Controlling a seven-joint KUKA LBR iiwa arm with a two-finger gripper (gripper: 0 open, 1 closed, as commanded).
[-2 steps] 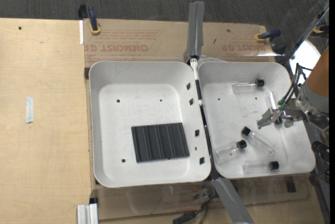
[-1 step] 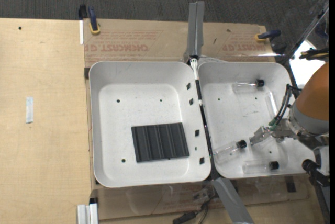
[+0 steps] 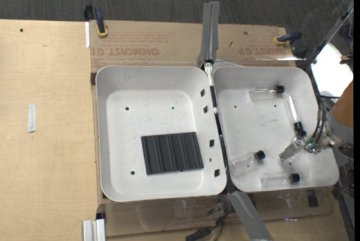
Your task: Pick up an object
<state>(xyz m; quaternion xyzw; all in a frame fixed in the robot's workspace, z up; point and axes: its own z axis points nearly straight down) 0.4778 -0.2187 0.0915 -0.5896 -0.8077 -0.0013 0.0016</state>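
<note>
Clear tubes point(image 3: 292, 113), pincer point(image 3: 295, 151) near rim

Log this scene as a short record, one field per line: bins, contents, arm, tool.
left bin: holds one dark ribbed rectangular pad, lying flat toward the near side
right bin: holds four clear tubes with black caps
tube positions: far, right side, near left, near edge
arm: enters from the right edge of the view
tool: low over the right bin, beside the right-side tube's cap end
tool grip: cannot tell
bench: wood, with cardboard under the bins
</note>
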